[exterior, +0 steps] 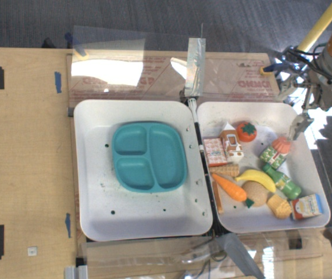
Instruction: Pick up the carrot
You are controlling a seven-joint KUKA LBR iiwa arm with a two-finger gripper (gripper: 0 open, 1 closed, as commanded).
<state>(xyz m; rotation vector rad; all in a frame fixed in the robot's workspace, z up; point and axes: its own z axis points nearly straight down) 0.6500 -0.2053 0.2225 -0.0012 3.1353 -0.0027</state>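
Note:
The carrot (229, 186) is orange with a green stub at its right end. It lies slanted in the front-left part of the right bin (313, 157), close to the bin's left wall, touching the yellow banana (257, 179) and a tan round piece (258, 197). My gripper (300, 122) hangs over the bin's back-right corner, well to the right of and behind the carrot, with nothing seen in it.
Toy food crowds the right bin: a tomato (247, 131), two small cartons (224, 149), a green-and-orange box (275, 151), a green bottle (286, 182), corn (279, 206) and a milk carton (307, 207). The left bin (90, 173) holds a teal divided plate (150, 156).

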